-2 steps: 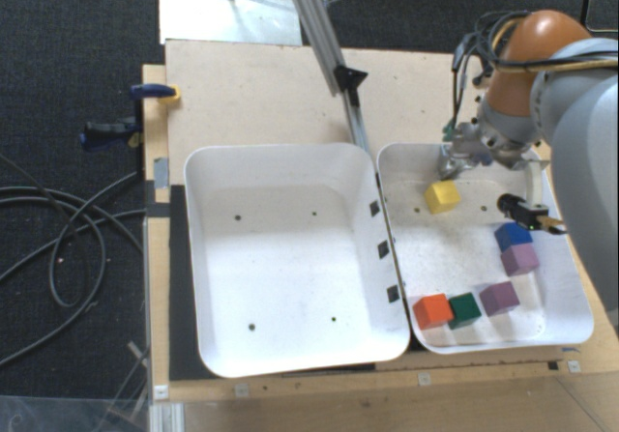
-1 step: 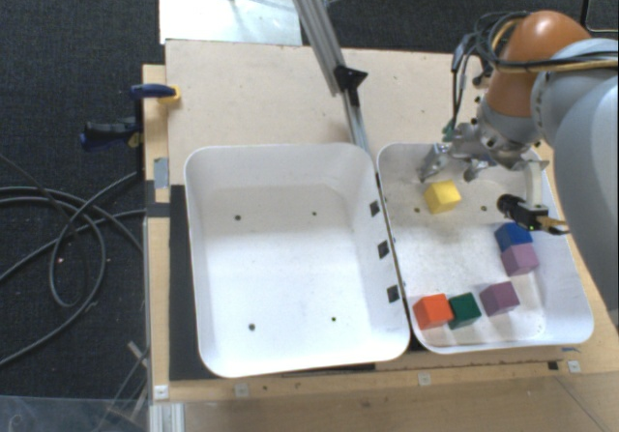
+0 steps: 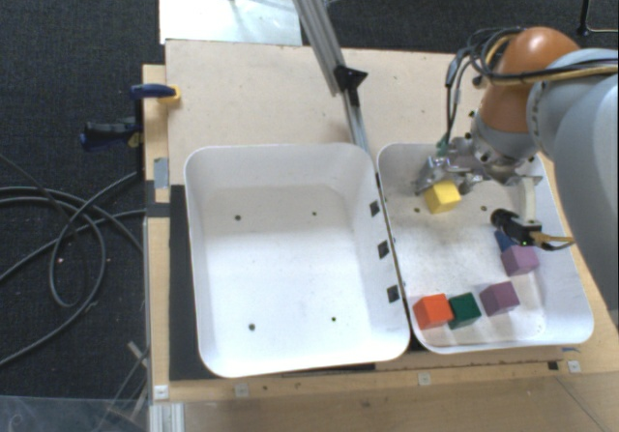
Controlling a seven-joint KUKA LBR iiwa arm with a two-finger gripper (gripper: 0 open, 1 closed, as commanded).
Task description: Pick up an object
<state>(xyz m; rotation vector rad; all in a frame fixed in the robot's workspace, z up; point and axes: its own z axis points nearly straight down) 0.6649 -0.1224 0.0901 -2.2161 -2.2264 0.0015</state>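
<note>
My gripper hangs over the far left part of the right bin. A yellow cube sits between its metal fingers, slightly tilted, and the fingers are closed against its sides. I cannot tell whether the cube rests on the bin floor or hangs just above it. The grey arm with its orange band comes in from the upper right.
Along the right bin's near edge lie an orange cube, a green cube and a purple cube. A pale purple block and a small blue piece lie at the right. The left bin adjoins.
</note>
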